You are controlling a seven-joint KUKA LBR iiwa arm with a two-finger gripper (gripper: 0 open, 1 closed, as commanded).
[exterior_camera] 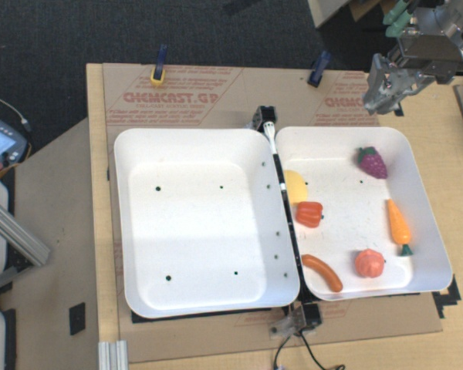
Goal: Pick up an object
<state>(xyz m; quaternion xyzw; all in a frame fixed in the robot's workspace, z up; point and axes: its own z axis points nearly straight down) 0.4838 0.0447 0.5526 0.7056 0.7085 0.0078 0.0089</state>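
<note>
Dark carpet lies behind the worktop, whose brown cardboard sheet carries two shallow white bins side by side. On the left bin I see only a few small dark dots, so its whole floor is free. The right bin touches it along a black seam in the middle, and all the toys are in this one. A yellow piece lies against the seam wall, and a red pepper is just beside it, below. A sausage lies slanted near the front rim. A pink-red round fruit sits near the front right corner, and a carrot lies along the right wall, close to the fruit but apart from it. A purple bunch of grapes rests near the back right corner. The middle of this bin's floor is open. The gripper hangs above the cardboard behind the back rim of the right bin, well apart from every toy, with nothing between its jaws; whether they are spread or pressed together I cannot tell. A yellow clamp and a blue clamp hold the back edge of the cardboard.
</note>
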